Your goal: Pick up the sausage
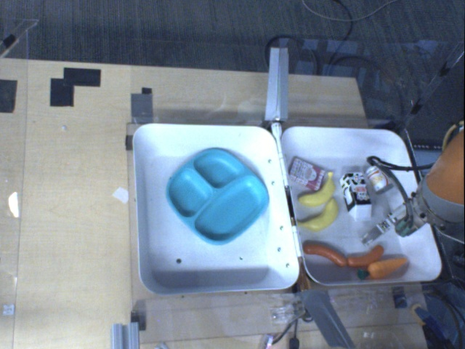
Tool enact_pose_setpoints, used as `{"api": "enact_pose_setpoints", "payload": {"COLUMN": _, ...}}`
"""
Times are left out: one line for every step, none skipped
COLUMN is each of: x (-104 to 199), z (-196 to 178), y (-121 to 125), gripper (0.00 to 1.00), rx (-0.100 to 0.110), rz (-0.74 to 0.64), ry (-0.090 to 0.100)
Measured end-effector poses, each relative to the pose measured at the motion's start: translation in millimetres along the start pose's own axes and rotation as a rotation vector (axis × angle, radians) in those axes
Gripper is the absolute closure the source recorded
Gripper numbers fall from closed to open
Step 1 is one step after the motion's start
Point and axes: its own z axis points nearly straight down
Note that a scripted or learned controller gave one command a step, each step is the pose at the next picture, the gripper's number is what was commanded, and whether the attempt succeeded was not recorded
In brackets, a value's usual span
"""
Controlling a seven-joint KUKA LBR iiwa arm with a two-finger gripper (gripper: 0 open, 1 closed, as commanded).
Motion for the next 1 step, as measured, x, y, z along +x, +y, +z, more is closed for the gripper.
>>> {"api": "enact_pose_setpoints", "payload": {"x": 1.0, "z": 11.9, "y": -3.5, "gripper": 0.00, "rx": 0.006, "rz": -0.016, "ry": 0.003}}
